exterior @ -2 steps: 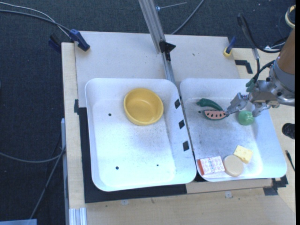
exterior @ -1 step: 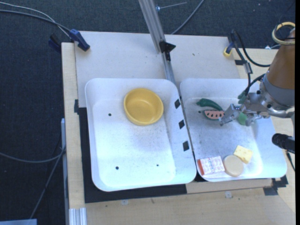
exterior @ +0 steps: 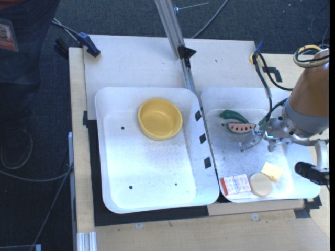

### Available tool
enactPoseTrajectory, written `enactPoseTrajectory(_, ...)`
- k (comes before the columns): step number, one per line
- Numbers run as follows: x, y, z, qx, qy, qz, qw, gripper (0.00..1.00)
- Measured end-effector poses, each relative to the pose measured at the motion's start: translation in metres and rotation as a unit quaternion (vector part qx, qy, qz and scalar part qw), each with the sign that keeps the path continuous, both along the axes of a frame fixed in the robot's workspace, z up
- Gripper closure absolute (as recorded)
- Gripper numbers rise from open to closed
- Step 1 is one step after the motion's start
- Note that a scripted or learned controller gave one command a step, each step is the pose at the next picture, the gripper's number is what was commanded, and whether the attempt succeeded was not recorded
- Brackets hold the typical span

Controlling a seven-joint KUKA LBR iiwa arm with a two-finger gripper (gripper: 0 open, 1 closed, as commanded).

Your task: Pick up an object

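- We see the gripper [exterior: 257, 140] low in the right bin [exterior: 230, 95], reaching in from the right, with two thin metal fingers [exterior: 246, 146] pointing down and to the left.
- The fingers stand a narrow way apart with nothing between them; we judge that no object is held yet.
- Nearest to the fingertips is a watermelon slice [exterior: 241, 128], pink with dark seeds, just beside the fingers on their upper left; whether it touches them we cannot tell.
- A green piece [exterior: 231, 115] lies against the far side of the slice, so a grasp there could catch both.
- We take the slice for a toy: light, stiff, and smooth enough to slip. We would close across its short width, near the middle, not on the thin tip.
- At the near edge of the right bin lie a pale yellow wedge [exterior: 271, 171], a round cream disc [exterior: 260, 184] touching it, and a small red-and-white packet [exterior: 235, 184] beside the disc. All three sit low and flat, so they would be harder to get under.
- In the left bin [exterior: 152, 192] a yellow bowl [exterior: 160, 118] stands upright, well apart from the gripper. It looks light and rigid, and its rim would be the place to pinch.
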State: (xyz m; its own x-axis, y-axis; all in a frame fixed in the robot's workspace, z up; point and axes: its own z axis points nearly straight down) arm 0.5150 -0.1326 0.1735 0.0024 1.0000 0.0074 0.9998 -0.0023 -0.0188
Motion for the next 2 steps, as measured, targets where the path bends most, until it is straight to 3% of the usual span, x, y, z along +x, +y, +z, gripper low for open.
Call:
enactPoseTrajectory(1, -0.004, 0.001, -0.044, 0.0009, 0.0, 0.0, 1.0, 0.0)
enactPoseTrajectory(2, -0.002, 0.001, -0.028, 0.0004, -0.006, 0.0, 1.0, 1.0)
